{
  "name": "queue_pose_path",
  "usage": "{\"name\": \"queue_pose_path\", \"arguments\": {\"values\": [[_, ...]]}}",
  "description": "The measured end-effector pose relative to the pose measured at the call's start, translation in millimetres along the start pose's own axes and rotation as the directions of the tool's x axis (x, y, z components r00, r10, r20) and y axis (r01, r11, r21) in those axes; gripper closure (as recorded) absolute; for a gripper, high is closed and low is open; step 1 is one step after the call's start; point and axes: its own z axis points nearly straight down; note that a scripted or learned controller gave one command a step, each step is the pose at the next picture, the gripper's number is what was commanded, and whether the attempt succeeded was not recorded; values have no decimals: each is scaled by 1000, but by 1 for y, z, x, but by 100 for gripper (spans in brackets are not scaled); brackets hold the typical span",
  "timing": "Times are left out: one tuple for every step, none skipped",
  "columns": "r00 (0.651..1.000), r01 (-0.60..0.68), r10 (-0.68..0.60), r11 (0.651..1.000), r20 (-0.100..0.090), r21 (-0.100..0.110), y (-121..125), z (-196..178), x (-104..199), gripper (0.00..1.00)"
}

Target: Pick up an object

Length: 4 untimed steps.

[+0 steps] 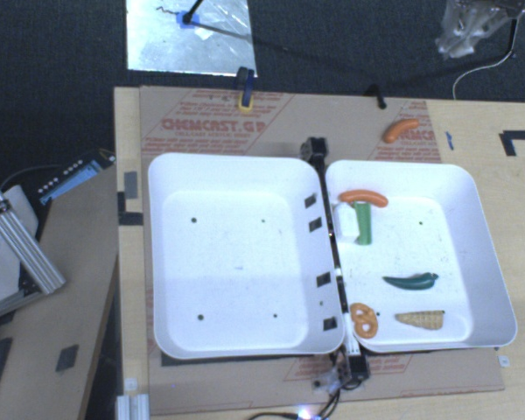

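Note:
The right bin [477, 234] holds several small items. An orange sausage [363, 198] lies near its back left corner, with a green stick [364, 223] just in front of it. A dark green pepper [411, 280] lies in the middle front. A pretzel [363, 319] and a tan cone [420, 319] sit along the front wall. My gripper [462, 29] is blurred and hangs high at the top right, beyond the bench's far edge and well away from the bins.
The left bin [157, 234] stands beside the right one, with black clips [316, 225] along the shared wall. Another orange sausage [401, 129] lies on the cardboard behind the right bin. A yellow-and-blue clamp [245, 90] sits at the bench's back edge.

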Motion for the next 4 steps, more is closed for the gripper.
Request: {"name": "queue_pose_path", "arguments": {"values": [[1000, -7, 7, 1000, -2, 10, -73, 2, -10, 100], [1000, 5, -5, 1000, -3, 22, -94, 108, 57, 100], [1000, 0, 0, 1000, -1, 7, -59, 93, 63, 100], [1000, -5, 5, 1000, 0, 6, 1, 79, 57, 100]]}}
